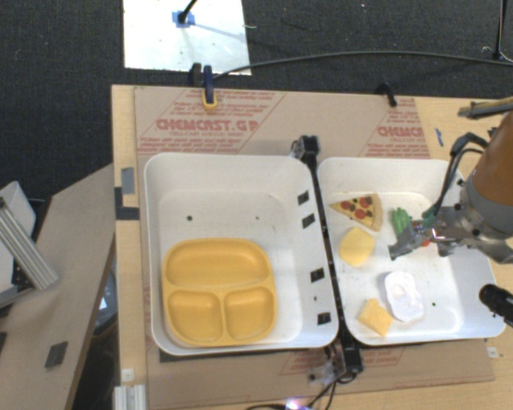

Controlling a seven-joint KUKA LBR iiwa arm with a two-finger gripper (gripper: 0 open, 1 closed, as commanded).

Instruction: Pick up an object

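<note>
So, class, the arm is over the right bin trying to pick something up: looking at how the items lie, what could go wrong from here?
1. The gripper hangs right beside the green piece, with the pizza slice and round yellow piece nearby; it may nudge a neighbour rather than grasp one.
2. The white piece and yellow wedge lie close together, so closing on one could push the other.
3. The green piece looks thin and may slip.
</note>
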